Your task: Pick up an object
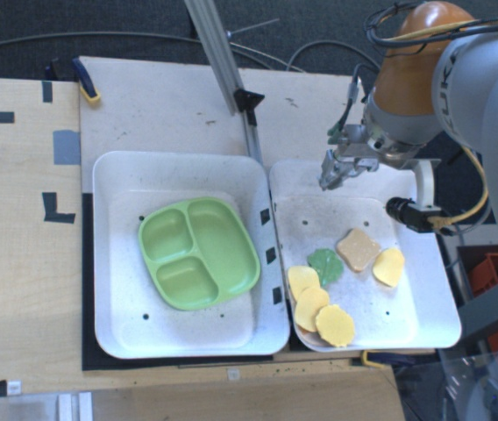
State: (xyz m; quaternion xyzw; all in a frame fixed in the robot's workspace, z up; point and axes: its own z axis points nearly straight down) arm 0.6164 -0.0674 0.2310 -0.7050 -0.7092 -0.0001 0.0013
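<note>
At the near rim of the right bin (424,323), three round yellow pieces (317,307) lie overlapping in a short row, the closest one touching the bin's front edge. Just behind them sits a small green leafy piece (325,265), touching the farthest yellow round. Beside the leaf, toward the right, a tan bread-like slice (358,249) lies flat, and a yellow wedge (388,267) rests just beside that slice.

The end effector (332,179) hangs over the far left part of this bin, well apart from the food cluster, with nothing between its tips; whether it is spread or pressed together cannot be told from this slant. A black fitting (407,212) with a yellow cable juts over the bin's right wall.

In the left bin (113,235) a green divided plate (198,253) lies flat. A grey metal post (218,46) rises from the table (144,103) behind the bins.
</note>
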